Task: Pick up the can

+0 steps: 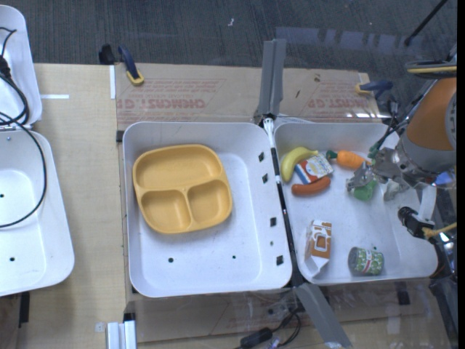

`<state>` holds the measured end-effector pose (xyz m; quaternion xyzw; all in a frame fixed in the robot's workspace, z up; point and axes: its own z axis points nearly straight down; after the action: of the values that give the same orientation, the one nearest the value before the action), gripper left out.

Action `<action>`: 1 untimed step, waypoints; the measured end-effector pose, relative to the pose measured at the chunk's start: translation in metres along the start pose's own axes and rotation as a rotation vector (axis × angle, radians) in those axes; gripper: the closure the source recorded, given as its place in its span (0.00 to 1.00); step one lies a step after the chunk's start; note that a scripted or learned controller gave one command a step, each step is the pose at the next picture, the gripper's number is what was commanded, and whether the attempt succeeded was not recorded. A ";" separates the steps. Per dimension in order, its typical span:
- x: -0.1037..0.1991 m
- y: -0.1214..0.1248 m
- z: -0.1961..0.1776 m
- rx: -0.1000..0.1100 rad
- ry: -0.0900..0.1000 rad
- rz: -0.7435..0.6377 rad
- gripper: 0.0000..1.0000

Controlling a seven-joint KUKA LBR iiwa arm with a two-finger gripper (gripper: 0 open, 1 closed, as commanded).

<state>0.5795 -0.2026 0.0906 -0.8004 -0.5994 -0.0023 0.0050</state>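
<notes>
Two white bins on the tabletop (73, 93). Left bin (145, 267): a yellow divided plate (182, 188). Right bin (349, 231): banana (293, 160), sausage (311, 187), carrot (348, 159), small carton (319, 241), and the can (365, 261), lying on its side near the front edge. The gripper (378, 182) hangs over the bin's right rear, well apart from the can; whether the fingers are spread or pressed together cannot be told.
</notes>
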 end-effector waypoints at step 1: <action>0.004 -0.006 -0.040 -0.004 -0.012 -0.176 0.00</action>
<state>0.5752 -0.1974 0.1308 -0.7448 -0.6673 0.0007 -0.0005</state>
